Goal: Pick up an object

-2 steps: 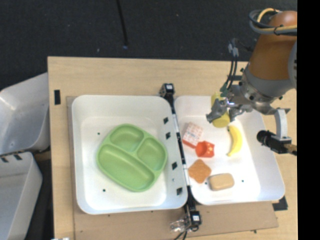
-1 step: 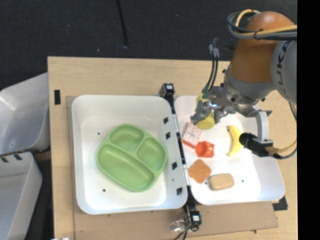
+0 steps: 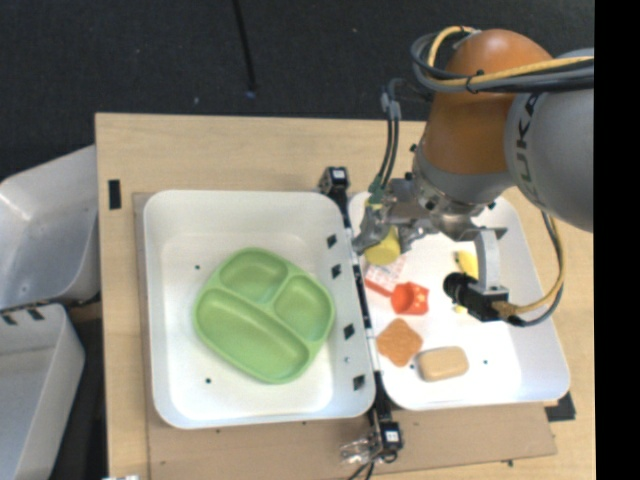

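While left bin (image 3: 160,388) holds green tray (image 3: 264,314)

Light is even and fairly bright over the pale wooden bench (image 3: 230,133), while the floor toward twelve o'clock stays dark. The two shallow white plastic bins (image 3: 170,268) look nearly overexposed, with faint soft shadows. The picture is grainy and slightly soft. A mild sheen sits on the glossy orange arm band (image 3: 480,108).
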Controlling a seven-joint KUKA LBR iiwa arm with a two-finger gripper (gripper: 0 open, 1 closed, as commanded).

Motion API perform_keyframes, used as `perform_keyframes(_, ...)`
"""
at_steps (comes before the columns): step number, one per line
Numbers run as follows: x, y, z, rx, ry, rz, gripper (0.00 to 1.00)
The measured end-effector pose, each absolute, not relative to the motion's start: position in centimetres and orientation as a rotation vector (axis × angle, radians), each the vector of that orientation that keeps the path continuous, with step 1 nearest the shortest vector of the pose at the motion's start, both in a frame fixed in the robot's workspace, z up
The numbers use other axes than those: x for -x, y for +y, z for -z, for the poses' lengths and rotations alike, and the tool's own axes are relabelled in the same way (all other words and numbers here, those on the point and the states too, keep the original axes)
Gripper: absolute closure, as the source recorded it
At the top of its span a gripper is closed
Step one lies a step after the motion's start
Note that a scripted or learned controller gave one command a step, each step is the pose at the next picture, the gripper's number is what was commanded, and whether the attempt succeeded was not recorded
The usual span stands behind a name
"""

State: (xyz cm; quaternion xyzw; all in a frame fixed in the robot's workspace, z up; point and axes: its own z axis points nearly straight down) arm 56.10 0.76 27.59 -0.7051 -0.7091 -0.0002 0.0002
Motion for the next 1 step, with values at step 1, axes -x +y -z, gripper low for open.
perform_keyframes(1, -55.54, 5.0, -26.95, 2.215, -2.227, 0.0, 1.0)
